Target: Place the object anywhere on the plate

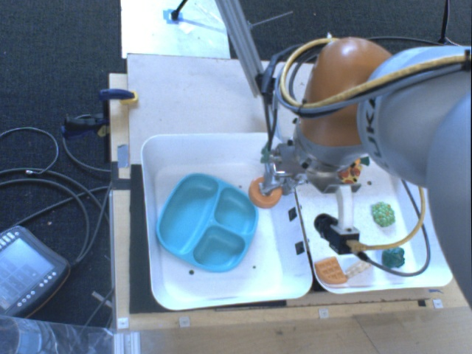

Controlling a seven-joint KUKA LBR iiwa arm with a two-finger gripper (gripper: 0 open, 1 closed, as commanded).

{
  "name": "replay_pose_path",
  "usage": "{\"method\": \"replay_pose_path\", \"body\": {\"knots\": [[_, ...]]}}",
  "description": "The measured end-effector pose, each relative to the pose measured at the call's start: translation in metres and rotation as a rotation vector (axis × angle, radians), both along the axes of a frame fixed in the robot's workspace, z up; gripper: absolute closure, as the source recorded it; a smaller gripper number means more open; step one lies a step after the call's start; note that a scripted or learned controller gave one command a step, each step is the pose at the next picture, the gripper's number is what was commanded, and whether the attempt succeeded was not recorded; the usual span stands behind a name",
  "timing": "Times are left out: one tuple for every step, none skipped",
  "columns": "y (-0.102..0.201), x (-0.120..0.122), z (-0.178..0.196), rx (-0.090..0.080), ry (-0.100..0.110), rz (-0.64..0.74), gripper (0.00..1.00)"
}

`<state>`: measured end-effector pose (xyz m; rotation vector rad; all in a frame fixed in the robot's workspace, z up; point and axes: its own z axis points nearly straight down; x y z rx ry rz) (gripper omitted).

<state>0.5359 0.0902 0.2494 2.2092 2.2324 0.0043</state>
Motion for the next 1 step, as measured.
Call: {"method": "replay_pose_path", "body": {"knots": [[0.0538, 0.0111, 0.0016, 0.001, 0.000, 0.001, 1.00]]}}
